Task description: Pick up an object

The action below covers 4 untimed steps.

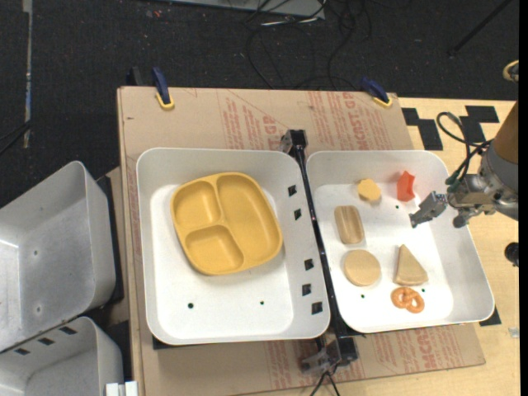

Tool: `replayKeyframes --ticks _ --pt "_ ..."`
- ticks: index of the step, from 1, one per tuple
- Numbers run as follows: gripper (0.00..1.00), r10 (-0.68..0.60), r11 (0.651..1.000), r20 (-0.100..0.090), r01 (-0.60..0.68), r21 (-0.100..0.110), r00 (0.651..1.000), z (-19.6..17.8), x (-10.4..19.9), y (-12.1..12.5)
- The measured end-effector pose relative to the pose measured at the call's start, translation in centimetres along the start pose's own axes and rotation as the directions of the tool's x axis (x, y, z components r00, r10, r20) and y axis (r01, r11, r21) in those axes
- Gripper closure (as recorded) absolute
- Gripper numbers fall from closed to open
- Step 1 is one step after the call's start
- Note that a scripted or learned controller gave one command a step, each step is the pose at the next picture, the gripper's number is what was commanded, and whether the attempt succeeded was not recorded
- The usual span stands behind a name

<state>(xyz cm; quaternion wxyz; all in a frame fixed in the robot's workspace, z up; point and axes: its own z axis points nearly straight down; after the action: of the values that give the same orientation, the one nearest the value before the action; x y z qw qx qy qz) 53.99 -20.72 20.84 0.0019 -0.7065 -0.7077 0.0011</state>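
- The grey arm with its orange band (505,139) comes in from the right edge of the view and bends down and leftward over the right rim of the right shallow white bin (470,258).
- Its wrist is a cluster of grey metal and cables; from it the two-finger gripper (429,210) points left and a little downward, over the bin's upper right part.
- The gripper's dark tip hangs above bare white floor. Whether it is spread or closed cannot be told from this slant, and nothing shows within it.
- Candidate objects all lie in the right bin, none touching the gripper:
- a small red upright block (405,186) near the far wall, just up and left of the gripper tip;
- a small round yellow piece (370,190) left of the red block;
- a tan oblong bread-like piece (349,225) near the bin's left side;
- a flat round beige disc (361,268) just below the oblong piece;
- a tan wedge-shaped piece (409,266) right of the disc, below the gripper;
- an orange pretzel-shaped piece (407,299) near the front wall, just below the wedge.
- The left shallow white bin (157,221) holds a yellow plastic divided plate with three compartments (225,222), lying flat and turned at a slant.
- Both bins sit side by side on a brown cardboard sheet (223,114), clamped at its far edge by two blue and yellow clips (162,89).
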Motion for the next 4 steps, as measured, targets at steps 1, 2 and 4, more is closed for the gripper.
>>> replayKeyframes --ticks 1,2,4 --pt "0.00 0.003 1.000 -0.001 -0.003 0.001 1.000 6.3 0.5 -0.4" --pt "0.00 0.003 1.000 -0.001 -0.003 0.000 1.000 11.6 0.6 -0.5" --pt "1.00 0.000 1.000 0.003 0.000 -0.009 1.000 6.1 0.6 -0.2"
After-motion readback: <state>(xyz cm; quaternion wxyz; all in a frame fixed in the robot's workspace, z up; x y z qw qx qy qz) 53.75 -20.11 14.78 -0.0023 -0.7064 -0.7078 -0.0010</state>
